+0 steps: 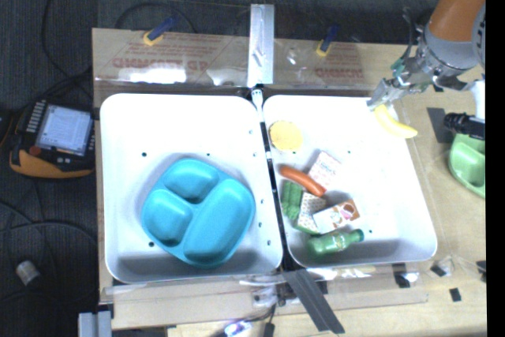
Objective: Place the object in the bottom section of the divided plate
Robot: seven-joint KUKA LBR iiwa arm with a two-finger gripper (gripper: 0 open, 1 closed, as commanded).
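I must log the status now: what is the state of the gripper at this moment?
Gripper: above the upper right corner of the right white bin, just over the yellow banana-shaped toy; open, closed or holding cannot be told.

Divided plate (199, 209) in the left bin (126, 122), toward its lower middle, right bin (418, 201) holding a cluster of food items (319, 205) at centre-left, banana (393, 122) at its upper right corner, gripper (392, 87) just above it
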